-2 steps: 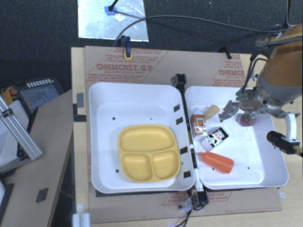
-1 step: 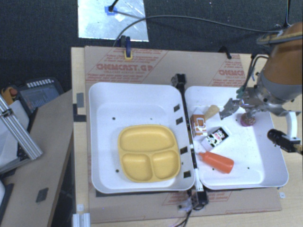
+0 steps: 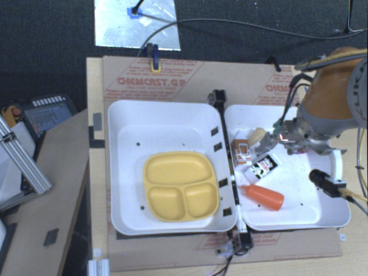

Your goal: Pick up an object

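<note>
In the right bin (image 3: 299, 209) lie an orange carrot-shaped toy (image 3: 264, 196) near the front left, a small black-and-white box (image 3: 263, 167) and a brown packet (image 3: 242, 151) by the left wall. A beige rounded piece (image 3: 257, 135) rests just behind them. My gripper (image 3: 269, 148) hangs low over the bin's left half, right beside the beige piece and just above the black-and-white box. The grey arm with its orange band (image 3: 333, 91) reaches in from the right.
The left bin (image 3: 123, 154) bears a yellow divided plate (image 3: 181, 186). A black divider (image 3: 225, 154) runs between the bins. A cardboard sheet (image 3: 190, 76) lies under both, and a foil sheet (image 3: 137, 16) sits at the back.
</note>
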Tool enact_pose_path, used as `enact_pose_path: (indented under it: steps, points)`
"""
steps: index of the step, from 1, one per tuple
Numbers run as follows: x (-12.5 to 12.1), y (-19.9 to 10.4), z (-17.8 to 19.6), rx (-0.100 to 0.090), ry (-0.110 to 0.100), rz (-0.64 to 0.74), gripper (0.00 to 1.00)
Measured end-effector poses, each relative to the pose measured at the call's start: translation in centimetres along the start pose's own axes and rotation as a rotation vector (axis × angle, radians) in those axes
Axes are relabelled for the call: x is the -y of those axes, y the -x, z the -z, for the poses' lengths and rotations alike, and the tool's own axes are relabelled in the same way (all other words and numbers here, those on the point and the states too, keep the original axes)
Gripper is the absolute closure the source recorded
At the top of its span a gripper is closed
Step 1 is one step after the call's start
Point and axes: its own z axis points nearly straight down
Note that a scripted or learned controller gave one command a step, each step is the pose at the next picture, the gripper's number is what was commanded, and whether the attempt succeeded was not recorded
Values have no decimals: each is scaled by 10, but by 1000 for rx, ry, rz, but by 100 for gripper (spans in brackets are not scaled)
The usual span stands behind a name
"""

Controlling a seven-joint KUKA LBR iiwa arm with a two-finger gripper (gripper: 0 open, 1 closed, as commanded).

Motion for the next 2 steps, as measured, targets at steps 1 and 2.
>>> enact_pose_path:
  steps: [1, 2]
  points:
    - [8, -7, -55, 0, -1, 0, 0]
    - [-1, -3, -73, 10, 34, -2, 0]
